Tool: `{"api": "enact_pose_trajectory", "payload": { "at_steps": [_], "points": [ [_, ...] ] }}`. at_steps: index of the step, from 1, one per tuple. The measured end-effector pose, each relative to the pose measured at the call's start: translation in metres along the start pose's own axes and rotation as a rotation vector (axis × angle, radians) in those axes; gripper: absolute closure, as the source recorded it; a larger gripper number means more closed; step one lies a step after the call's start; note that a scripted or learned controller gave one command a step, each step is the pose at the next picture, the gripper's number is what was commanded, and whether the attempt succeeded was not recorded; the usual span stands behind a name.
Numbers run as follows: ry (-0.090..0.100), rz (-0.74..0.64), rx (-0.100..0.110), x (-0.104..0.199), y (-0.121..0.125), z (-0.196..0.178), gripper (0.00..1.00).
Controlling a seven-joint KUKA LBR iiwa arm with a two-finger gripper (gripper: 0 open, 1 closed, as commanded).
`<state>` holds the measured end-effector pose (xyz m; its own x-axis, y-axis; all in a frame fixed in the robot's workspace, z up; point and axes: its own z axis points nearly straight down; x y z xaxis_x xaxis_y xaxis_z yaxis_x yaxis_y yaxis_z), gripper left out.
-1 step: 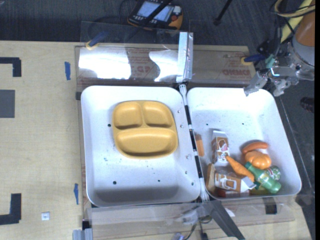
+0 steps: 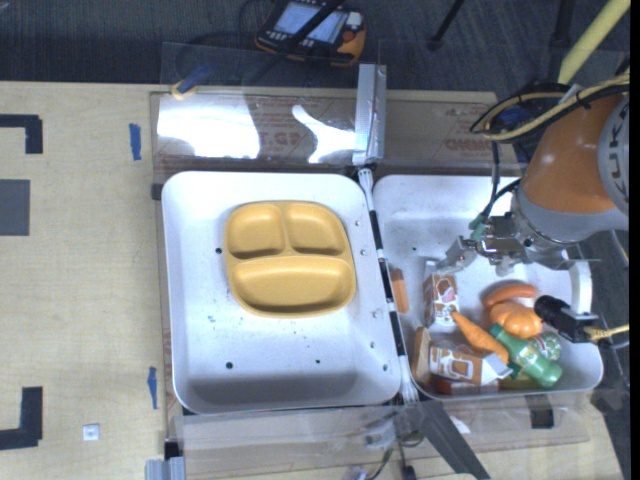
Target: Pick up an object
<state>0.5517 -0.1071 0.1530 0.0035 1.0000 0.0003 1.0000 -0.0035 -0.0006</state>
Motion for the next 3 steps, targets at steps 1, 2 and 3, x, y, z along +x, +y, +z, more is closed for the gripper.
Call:
{"api": "enact_pose_trajectory", "payload": {
  "at_steps": [1,2,3],
  "points": [
    [0.001,-0.043,-0.008,0.007,-0.019,0.066,0.00],
    [-0.001,-0.041,-0.012,0.006,-0.018,0.055,1.00],
    [0.000,-0.135,-0.001,0.051,0.001,-0.031,1.00]
  ]
}}
